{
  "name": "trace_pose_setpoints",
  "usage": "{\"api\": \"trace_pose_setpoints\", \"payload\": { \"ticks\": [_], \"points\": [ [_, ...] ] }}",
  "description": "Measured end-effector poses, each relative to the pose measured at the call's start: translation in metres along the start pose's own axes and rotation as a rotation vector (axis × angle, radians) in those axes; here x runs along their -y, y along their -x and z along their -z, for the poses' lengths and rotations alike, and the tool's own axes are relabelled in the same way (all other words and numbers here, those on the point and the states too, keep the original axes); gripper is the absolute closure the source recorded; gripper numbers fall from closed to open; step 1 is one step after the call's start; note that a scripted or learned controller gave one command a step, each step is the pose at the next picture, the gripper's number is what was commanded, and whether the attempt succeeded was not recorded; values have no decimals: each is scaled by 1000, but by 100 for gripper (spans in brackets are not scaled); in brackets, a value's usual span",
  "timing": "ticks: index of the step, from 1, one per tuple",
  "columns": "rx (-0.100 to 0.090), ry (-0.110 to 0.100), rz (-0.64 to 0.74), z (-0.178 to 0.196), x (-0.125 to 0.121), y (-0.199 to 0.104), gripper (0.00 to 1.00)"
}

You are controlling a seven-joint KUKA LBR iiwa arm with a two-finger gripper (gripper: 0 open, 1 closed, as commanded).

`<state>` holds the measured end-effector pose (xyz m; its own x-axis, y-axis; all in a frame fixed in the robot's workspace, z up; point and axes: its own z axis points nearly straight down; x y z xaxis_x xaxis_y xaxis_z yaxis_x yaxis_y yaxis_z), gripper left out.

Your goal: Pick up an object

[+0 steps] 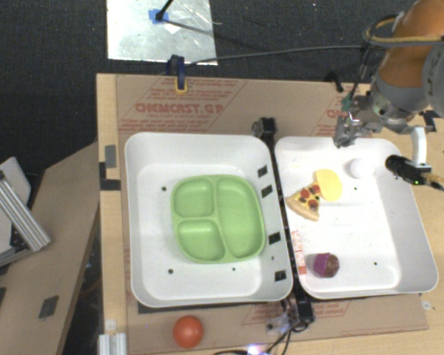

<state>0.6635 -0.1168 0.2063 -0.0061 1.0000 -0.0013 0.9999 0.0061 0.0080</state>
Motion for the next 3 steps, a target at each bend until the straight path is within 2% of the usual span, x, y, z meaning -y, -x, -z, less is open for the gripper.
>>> {"api": "trace_pose_setpoints", "payload": {
  "ticks": [1,2,3],
  "points": [
    [0,-1,0,45,-3,-2,100],
    [-3,-8,2,34,16,-53,100],
    [-2,-7,2,42,42,-97,100]
  ]
}}
